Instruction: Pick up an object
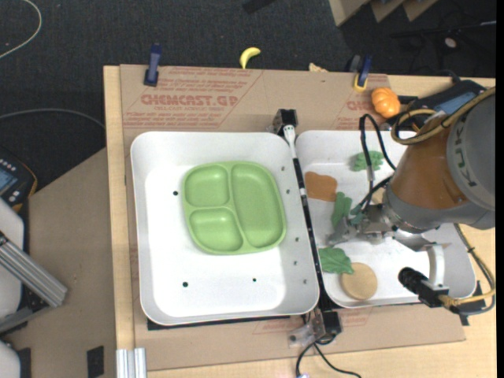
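Note:
My gripper is low in the right bin, near that bin's left-middle part. A green leafy piece lies right at its tip, touching or just beside it; I cannot tell whether it is gripped. Another green leafy piece lies just below the gripper. A round tan disc sits at the bin's front. A brown flat slab lies up and to the left, and a small green piece lies at the back of the bin.
The left bin holds a green divided plate. The arm's grey and orange body covers the right bin's right half. A small orange item and two blue clamps sit at the bench's back edge.

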{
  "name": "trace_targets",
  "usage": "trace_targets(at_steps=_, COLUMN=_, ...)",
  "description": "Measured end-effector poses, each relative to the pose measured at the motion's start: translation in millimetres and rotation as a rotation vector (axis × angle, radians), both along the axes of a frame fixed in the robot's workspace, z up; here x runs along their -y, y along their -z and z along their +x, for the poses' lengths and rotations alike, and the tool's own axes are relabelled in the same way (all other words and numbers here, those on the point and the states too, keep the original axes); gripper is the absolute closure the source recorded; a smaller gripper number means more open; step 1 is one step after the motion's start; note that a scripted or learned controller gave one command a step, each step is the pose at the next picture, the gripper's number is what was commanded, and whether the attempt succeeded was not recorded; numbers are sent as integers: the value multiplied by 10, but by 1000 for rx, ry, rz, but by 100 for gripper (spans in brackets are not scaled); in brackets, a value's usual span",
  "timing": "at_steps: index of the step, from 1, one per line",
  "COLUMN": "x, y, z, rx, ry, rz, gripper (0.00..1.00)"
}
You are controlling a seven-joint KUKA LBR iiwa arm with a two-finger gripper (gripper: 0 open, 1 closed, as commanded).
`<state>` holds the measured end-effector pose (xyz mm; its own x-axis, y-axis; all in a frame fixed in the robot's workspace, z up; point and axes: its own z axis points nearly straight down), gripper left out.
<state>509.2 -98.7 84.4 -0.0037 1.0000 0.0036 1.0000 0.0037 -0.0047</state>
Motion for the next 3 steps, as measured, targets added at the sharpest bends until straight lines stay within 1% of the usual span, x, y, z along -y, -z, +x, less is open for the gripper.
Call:
trace_targets(at_steps=1, x=756, y=-790, z=92, rx=11, ry=8, rz=-9, gripper=0)
trace_targets(at_steps=2, x=586, y=32, z=191, rx=1, ry=3, rz=-1, gripper=0)
trace_targets(at_steps=3, x=203, y=-246, z=239, rx=7, ry=0, rz=-4, gripper=0)
